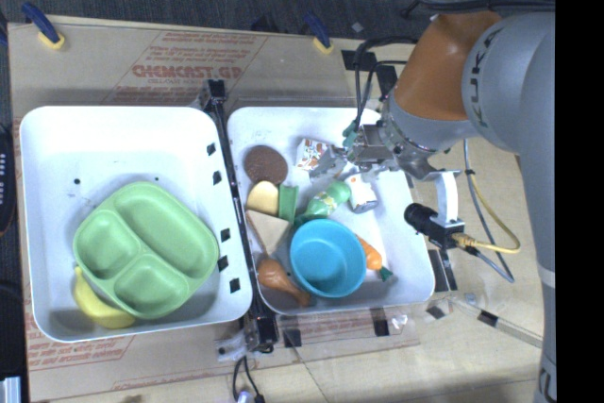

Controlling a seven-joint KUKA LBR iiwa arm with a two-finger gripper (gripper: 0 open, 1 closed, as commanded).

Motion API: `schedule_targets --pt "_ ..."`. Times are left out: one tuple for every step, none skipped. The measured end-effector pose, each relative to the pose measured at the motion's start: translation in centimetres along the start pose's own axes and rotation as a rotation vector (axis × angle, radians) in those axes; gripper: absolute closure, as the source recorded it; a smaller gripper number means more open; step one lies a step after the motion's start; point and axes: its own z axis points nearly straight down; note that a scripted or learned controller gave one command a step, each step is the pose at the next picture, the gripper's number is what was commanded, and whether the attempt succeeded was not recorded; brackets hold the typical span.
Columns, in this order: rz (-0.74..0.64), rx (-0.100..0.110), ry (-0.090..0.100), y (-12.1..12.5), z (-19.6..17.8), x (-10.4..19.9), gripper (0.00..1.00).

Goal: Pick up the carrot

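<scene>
Over the right bin, toward the upper right of the frame, the grey arm with its orange band reached in and hung its gripper low near the bin's upper middle. From where I stood the metal parts at its tip ran together with the clutter beneath, and I could not tell whether the pincer was released or clenched, nor whether anything sat in it.

The carrot lay lower in the same bin, an orange shape pressed against the right side of the blue bowl, its green end pointing toward the bin's lower right corner. It was apart from the gripper, below it in the frame.

Around the bowl the bin was crowded. A brown round piece sat at the upper left, a pale yellow piece just below it, and a green item rested above the bowl's rim. A small printed packet lay just left of the gripper. A brown drumstick-like piece lay at the bowl's lower left.

At the left of the frame, the left bin held a green divided plate, with a yellow object showing under its lower left edge.
</scene>
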Motion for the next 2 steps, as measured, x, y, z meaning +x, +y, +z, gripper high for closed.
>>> schedule_targets --pt "-0.337 -0.007 -0.009 -3.8 -6.0 -6.5 0.0" --pt "-0.433 0.004 0.001 -4.5 3.5 -7.5 0.0"
